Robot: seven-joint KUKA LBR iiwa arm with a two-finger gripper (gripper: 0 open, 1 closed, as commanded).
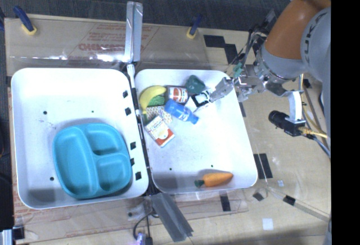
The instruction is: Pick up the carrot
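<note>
The carrot (216,179) is orange with a dark green stub at its left end. It lies on its side in the right bin (236,143), close to the bin's front wall. My gripper (203,98) reaches in from the right and hangs low over the back of that bin, next to a dark green object (196,84) and a blue bottle (181,112). The carrot lies well forward of the gripper, with bare bin floor between them.
A cluster sits at the back left of the right bin: a banana (152,95), a red can (179,94) and a small packet (160,128). The left bin (28,103) holds a blue divided plate (93,159). A metal divider (134,36) stands between the bins.
</note>
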